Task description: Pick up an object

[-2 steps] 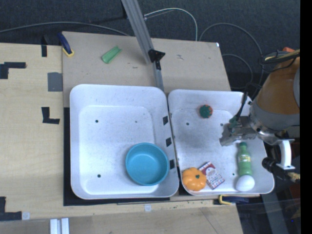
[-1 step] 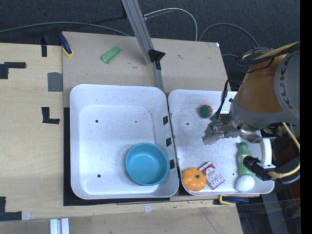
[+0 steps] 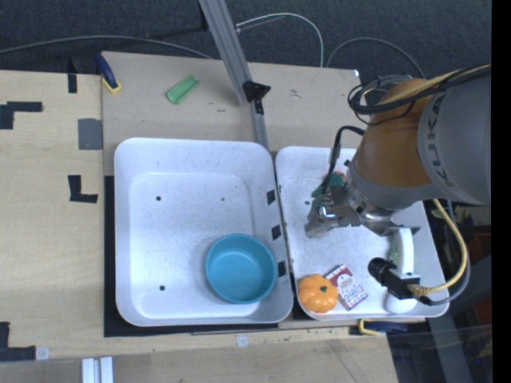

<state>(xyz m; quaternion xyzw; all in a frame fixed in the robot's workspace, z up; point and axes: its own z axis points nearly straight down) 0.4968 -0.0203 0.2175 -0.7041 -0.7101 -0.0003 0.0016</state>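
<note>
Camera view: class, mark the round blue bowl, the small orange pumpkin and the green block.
Round blue bowl (image 3: 239, 270), camera view, its inner floor.
Small orange pumpkin (image 3: 318, 295), camera view, its top.
Green block (image 3: 181, 89), camera view, its middle.

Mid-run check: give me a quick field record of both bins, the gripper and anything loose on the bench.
left bin: blue bowl in its lower right corner
right bin: orange pumpkin-shaped toy and red-and-white packet, side by side by its lower rim
gripper: over the middle of the right bin, apart from the toy and packet
bench behind bins: green block, outside both bins
</note>
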